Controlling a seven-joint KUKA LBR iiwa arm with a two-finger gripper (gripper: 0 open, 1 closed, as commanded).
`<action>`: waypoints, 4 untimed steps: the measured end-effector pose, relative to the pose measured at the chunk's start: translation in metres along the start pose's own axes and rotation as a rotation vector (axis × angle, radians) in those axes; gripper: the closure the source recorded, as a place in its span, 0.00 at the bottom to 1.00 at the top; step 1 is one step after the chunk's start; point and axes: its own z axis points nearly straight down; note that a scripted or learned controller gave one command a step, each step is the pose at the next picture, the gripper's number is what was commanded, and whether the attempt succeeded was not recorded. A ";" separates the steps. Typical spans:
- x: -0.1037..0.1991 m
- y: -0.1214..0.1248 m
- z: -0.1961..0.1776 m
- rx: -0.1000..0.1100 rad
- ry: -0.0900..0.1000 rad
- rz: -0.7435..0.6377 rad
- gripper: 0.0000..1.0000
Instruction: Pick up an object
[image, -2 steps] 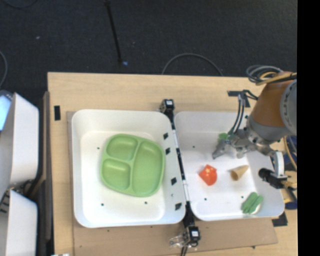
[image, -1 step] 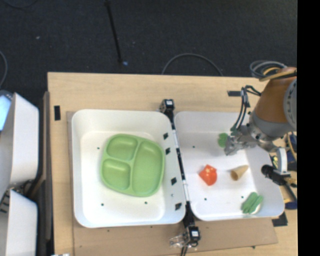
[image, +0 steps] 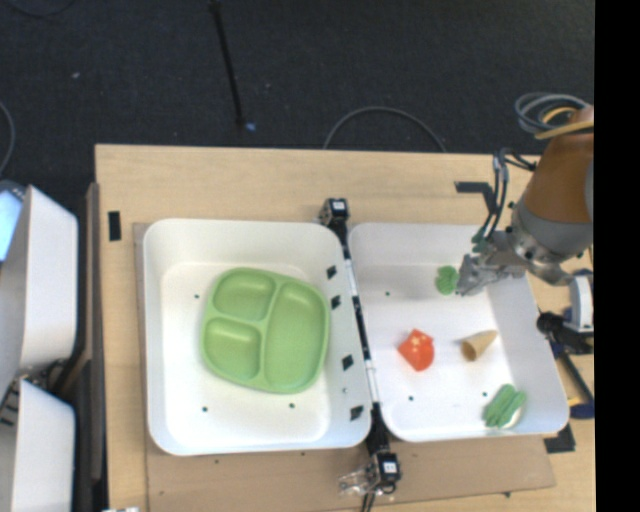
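Lying nearest in the right bin (image: 540, 420): a green pod-shaped piece (image: 503, 405), then a tan cone (image: 479, 344) and a red block (image: 417, 350), with a green divided plate (image: 266, 329) resting in the left bin (image: 160, 400). Hovering farther back, the gripper (image: 470, 277) just beside a small green ball (image: 446, 280), touching or nearly so; opening width impossible to tell, nothing visibly held. Risking a miss here: nudging the ball, sending it rolling off toward the bin wall.
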 end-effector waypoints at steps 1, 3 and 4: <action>0.000 -0.007 -0.051 -0.001 -0.001 0.000 1.00; 0.049 0.006 -0.088 0.005 0.001 -0.003 1.00; 0.095 0.024 -0.091 0.003 0.001 -0.002 1.00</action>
